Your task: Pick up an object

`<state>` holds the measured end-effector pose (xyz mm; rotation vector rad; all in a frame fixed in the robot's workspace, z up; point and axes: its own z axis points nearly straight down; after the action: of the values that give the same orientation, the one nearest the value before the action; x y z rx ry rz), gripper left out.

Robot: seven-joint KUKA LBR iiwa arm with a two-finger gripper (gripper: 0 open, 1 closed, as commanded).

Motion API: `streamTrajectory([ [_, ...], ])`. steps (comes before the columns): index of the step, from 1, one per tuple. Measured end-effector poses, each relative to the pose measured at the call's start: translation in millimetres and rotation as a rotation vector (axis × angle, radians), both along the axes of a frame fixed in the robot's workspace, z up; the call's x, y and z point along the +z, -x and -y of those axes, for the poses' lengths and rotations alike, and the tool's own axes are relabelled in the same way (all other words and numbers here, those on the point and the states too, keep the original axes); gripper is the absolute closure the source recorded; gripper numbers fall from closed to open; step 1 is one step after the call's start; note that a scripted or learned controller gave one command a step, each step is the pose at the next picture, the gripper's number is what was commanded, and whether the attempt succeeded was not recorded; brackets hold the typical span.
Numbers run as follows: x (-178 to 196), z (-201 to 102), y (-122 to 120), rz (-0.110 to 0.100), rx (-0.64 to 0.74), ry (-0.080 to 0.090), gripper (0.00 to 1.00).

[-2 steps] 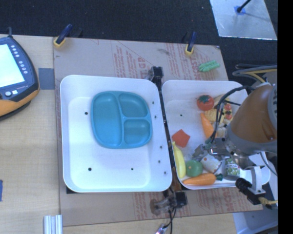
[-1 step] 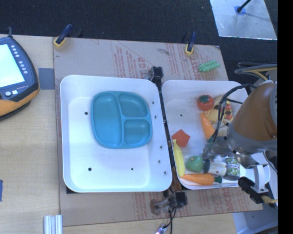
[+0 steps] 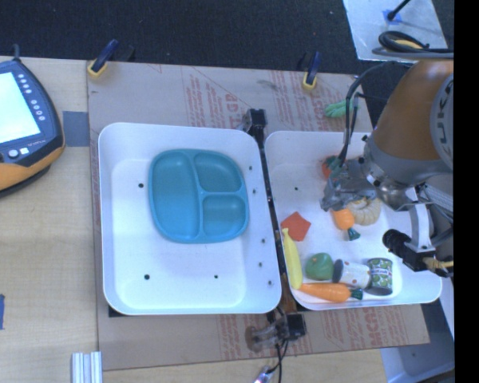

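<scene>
My gripper (image 3: 340, 198) hangs low over the upper middle of the right bin (image 3: 303, 146), with the grey and orange arm reaching in from the right. A small orange toy (image 3: 343, 219) lies just below the gripper's tip, next to a pale beige object (image 3: 367, 212). Something red (image 3: 327, 166) peeks out at the gripper's upper left, partly hidden by it. Further forward in that bin lie a red piece (image 3: 297, 226), a yellow banana (image 3: 291, 260), a green toy (image 3: 319, 266), a carrot (image 3: 327, 292) and a small can (image 3: 379, 276).
The left bin (image 3: 120, 214) holds a blue divided plate (image 3: 198, 195). A tablet in an orange case (image 3: 16, 126) rests on the bench at far left. Clamps (image 3: 102, 58) grip the bench's back edge. A black bracket (image 3: 257, 122) sits between the bins.
</scene>
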<state>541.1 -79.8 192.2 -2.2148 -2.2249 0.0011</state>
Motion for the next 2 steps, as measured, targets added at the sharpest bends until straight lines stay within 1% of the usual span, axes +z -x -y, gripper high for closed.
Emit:
streamTrajectory([
  [1, -0.5, 0.5, 0.5, -0.002, -0.001, 0.0, 0.0],
  [2, -98.6, 45.5, 32.4, -0.004, 0.0, 0.001, 0.0],
])
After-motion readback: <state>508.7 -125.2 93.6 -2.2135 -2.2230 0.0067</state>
